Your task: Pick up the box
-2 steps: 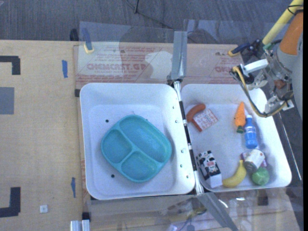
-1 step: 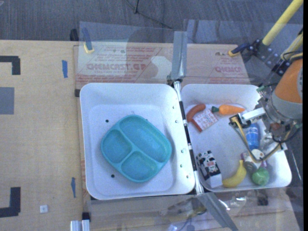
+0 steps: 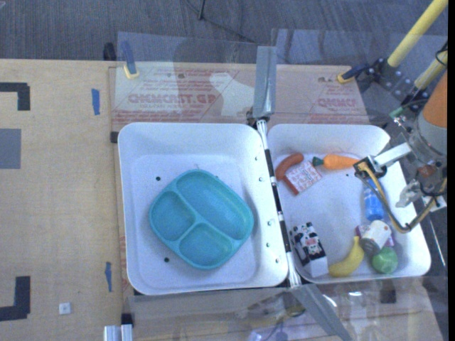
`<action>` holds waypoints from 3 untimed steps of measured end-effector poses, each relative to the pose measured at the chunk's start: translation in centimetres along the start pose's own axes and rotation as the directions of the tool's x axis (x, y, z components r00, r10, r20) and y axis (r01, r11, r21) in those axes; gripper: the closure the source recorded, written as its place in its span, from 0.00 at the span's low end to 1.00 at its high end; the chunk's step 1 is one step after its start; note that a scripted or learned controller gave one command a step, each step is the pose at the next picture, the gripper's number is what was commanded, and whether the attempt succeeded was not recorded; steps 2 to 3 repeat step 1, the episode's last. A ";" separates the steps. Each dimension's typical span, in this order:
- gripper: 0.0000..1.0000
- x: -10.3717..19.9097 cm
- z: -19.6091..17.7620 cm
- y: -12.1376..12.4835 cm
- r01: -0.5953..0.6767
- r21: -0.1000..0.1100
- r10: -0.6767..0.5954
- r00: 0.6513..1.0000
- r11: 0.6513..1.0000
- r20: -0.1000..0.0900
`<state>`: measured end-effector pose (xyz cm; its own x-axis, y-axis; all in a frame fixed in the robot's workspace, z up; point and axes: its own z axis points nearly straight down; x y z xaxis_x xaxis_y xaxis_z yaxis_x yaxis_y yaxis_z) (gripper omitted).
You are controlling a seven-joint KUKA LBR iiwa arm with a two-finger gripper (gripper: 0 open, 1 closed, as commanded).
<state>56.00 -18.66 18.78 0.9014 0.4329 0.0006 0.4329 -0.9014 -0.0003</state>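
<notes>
Box: you find it at the near left of the right bin, against the divider wall, cow-patterned.
Near clutter: you see a banana just right of the box; a green fruit sits further right.
Left bin: it holds a teal divided plate.
Far items: a sausage, a card and a carrot lie together.
Gripper: at the right edge, well apart from the box; you cannot tell how its claw stands.
Risk: you may clip the divider wall or catch the banana, judging by the tight spot.

Plate in left bin; box in right bin.
</notes>
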 end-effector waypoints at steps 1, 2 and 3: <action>0.00 4.9 -10.8 3.7 0.033 -0.001 -0.033 0.999 0.999 0.000; 0.00 4.9 -10.8 3.7 0.033 -0.001 -0.033 0.999 0.999 0.000; 0.00 4.9 -10.8 3.7 0.033 -0.001 -0.033 0.999 0.999 0.000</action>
